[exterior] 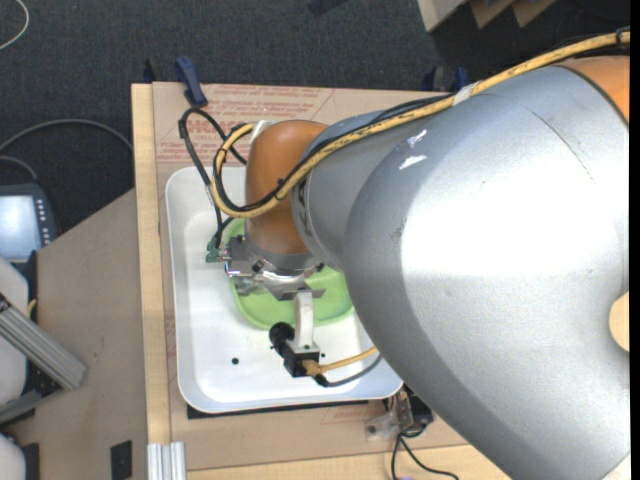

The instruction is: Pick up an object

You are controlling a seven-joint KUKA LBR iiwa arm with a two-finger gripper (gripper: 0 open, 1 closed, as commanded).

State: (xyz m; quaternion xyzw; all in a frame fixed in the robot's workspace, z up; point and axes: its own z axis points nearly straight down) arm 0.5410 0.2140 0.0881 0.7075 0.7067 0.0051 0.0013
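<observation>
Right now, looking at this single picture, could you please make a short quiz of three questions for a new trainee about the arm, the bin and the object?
1. True or false: the light green plastic object lies inside the shallow white bin.
2. Multiple choice. Above the green object stands: A) a blue clamp, B) the orange band of the grey arm, C) a red box.
3. Fill in: the yellow and black cable curls over the bin near its ____ rim, the side closest to the picture's bottom.

Key: 1 true; 2 B; 3 lower (front).
</observation>
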